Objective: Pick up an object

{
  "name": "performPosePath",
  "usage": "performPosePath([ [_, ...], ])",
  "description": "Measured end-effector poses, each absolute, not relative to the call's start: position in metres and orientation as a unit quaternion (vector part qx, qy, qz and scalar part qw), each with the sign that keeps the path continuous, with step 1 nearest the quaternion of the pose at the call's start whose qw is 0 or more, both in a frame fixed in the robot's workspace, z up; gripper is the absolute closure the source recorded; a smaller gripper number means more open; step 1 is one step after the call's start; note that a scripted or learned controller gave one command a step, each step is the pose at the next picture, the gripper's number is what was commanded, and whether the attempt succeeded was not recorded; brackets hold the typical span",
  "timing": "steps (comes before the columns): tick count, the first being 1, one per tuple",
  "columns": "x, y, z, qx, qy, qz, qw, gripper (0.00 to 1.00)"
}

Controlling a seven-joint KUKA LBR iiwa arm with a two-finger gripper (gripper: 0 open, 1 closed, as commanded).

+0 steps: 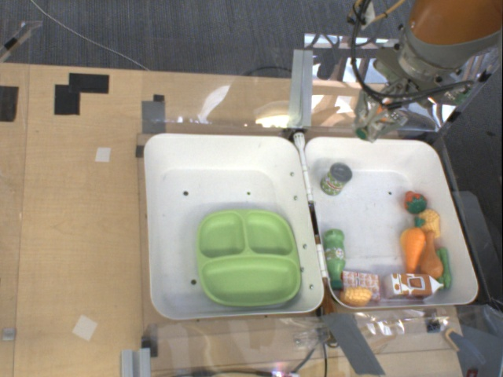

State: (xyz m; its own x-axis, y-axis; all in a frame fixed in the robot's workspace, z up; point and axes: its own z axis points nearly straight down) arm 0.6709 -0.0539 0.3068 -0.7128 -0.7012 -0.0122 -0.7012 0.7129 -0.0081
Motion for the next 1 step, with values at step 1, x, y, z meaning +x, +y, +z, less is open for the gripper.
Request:
performPosePath([
  [1,0.6217,-0.0446,0.2342,-0.382,0.924,0.0007,0.002,1.0],
])
